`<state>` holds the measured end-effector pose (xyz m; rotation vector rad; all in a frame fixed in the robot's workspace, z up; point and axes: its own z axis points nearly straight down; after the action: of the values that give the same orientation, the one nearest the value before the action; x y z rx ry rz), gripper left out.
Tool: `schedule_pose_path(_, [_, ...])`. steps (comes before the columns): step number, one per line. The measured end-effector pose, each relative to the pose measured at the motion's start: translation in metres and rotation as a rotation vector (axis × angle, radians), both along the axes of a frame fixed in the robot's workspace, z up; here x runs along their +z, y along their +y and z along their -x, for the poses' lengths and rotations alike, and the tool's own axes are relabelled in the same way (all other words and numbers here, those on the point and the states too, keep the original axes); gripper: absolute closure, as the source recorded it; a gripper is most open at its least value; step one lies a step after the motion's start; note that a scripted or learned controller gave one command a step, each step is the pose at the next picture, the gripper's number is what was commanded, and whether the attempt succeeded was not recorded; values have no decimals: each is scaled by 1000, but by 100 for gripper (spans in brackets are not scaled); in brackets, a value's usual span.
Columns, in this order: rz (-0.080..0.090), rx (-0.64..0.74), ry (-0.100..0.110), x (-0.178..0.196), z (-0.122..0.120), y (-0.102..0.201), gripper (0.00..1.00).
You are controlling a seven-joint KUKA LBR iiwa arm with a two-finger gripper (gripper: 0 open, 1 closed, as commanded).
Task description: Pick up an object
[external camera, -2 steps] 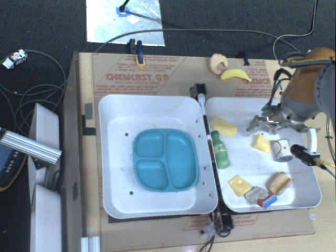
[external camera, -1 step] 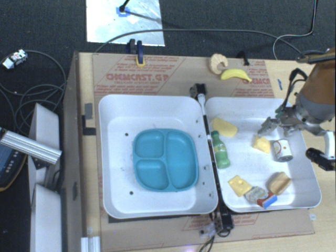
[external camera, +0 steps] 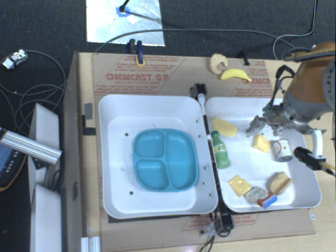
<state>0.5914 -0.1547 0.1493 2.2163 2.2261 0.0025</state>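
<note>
My gripper [external camera: 264, 129] hangs over the right bin [external camera: 310, 193], its fingers spread open just above a yellow cheese wedge [external camera: 261, 144]; nothing is between them. Right beside the wedge lies a small can [external camera: 283, 150] on its side. A pale yellow lemon-like piece [external camera: 224, 127] rests at the bin's upper left, and a green bottle [external camera: 220, 151] lies along the left wall. At the front sit a holed cheese slice [external camera: 239, 185], a bread roll [external camera: 279, 182] and a small grey, red and blue item [external camera: 261, 196].
The left bin [external camera: 113, 119] holds a blue divided plate [external camera: 164, 159]. Behind the bins, a banana [external camera: 235, 75] and a beige ring-shaped piece [external camera: 218, 63] lie on the cardboard. The arm's grey body with its orange band [external camera: 312, 80] stands over the right bin's far right.
</note>
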Motion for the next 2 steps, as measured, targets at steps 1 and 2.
schedule_pose_path(1, [0,0,-1,-33,-78,57,0])
schedule_pose_path(2, [0,2,-2,37,-22,119,0])
